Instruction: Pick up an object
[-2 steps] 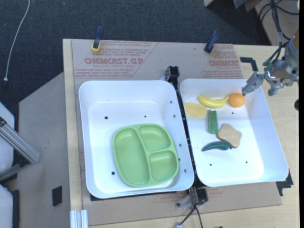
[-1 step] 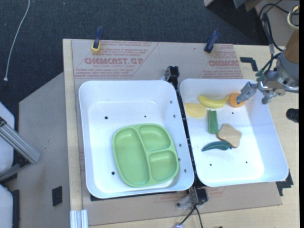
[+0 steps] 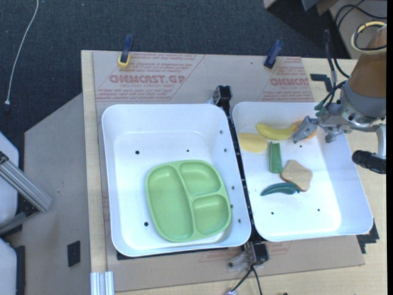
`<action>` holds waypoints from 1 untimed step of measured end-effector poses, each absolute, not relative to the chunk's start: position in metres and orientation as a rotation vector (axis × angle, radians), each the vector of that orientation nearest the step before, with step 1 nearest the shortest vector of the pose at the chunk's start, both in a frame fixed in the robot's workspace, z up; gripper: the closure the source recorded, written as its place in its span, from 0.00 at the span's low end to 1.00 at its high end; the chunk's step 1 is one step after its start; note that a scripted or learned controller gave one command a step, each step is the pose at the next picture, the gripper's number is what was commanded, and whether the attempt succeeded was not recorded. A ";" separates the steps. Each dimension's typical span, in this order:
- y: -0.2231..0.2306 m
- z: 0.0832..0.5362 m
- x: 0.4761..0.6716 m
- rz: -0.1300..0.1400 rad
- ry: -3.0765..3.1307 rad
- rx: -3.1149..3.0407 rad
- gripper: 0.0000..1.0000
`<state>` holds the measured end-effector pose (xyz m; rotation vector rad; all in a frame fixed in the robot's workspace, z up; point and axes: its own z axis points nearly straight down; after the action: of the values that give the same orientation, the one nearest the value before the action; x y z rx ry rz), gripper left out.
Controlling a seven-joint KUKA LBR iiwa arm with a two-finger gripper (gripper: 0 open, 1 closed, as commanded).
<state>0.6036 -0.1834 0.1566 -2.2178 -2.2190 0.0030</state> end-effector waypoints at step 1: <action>-0.193 0.101 0.606 0.005 -2.218 -2.218 0.00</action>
<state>0.6063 -0.1926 0.1012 -2.2184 -2.2177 0.0047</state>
